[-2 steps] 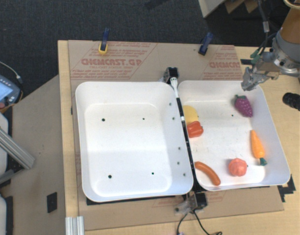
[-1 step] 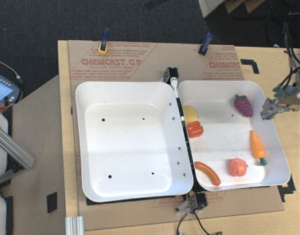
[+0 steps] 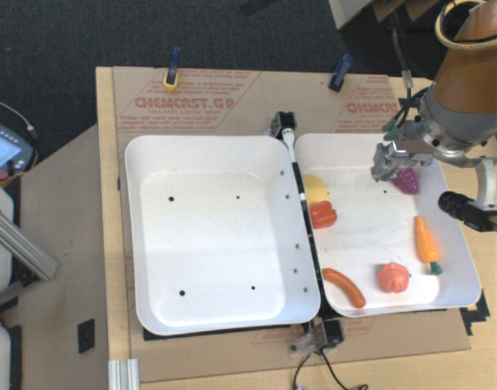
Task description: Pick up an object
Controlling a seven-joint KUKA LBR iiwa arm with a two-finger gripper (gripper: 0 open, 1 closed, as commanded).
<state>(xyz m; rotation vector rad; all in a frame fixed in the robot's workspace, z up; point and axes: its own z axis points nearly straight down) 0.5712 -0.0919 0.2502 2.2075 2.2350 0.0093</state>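
Near right bin's far edge (image 3: 370, 140) | grey two-finger gripper (image 3: 388, 167) touching purple plastic grape bunch (image 3: 407, 180) | finger state: cannot tell | risk: knobbly grapes may slip sideways on closing.

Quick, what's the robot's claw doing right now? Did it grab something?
Tool: cannot be told; it sits just beside the purple grapes in the right bin.

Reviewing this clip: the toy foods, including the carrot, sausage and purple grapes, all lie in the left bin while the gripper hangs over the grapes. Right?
Not quite. The camera view shows the carrot, sausage and purple grapes in the right bin, not the left. The gripper does hang over the grapes.
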